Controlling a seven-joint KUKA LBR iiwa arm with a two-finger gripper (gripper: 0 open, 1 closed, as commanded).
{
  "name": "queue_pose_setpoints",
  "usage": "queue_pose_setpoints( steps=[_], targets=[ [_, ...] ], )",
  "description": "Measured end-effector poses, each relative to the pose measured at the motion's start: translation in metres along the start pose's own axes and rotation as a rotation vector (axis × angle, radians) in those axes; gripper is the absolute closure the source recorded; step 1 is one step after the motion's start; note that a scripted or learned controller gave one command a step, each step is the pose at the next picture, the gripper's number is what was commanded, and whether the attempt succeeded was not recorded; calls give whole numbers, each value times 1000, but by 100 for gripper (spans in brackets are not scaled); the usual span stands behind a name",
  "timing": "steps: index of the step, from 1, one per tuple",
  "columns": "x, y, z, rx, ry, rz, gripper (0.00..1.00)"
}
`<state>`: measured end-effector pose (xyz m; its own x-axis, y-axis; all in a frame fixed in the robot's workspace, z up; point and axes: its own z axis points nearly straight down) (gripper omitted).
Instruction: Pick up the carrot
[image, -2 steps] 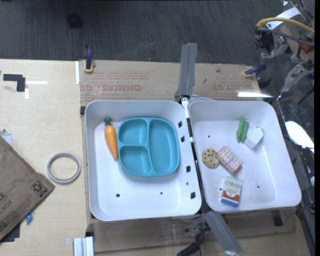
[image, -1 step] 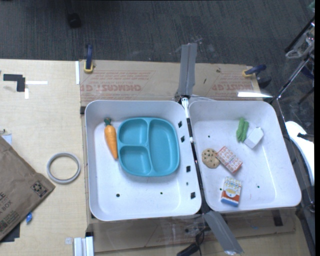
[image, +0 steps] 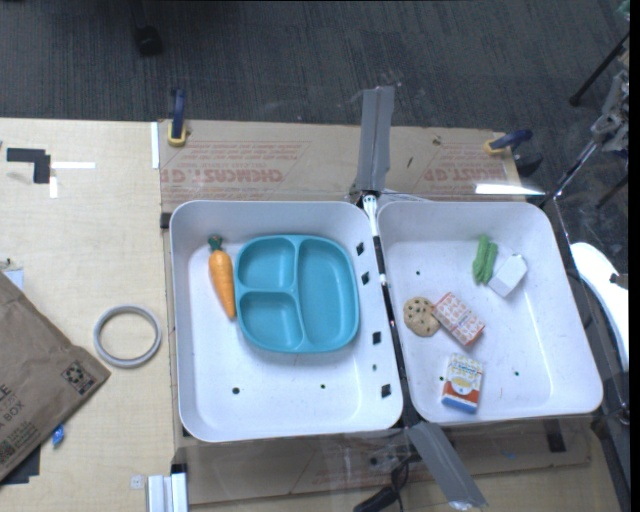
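Observation:
An orange carrot with a green top lies lengthwise in the left bin, its top pointing to the far side. It rests on the bin floor just left of a teal divided plate, close to the plate's rim.
The right bin holds a green pod, a white block, a cookie, a red patterned box and a small carton. A tape ring and a brown paper bag lie on the bench to the left.

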<state>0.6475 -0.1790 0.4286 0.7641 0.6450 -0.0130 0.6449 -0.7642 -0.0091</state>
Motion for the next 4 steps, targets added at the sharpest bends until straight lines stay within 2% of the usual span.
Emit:
queue_pose_setpoints(
  steps=[1,2,3,4],
  targets=[
    [-19,34,-9,-4,8,193,100],
    [-24,35,-9,-2,8,334,100],
    [-5,-35,-10,-3,8,113,100],
    [-19,22,-10,-4,8,135,100]
  ],
)
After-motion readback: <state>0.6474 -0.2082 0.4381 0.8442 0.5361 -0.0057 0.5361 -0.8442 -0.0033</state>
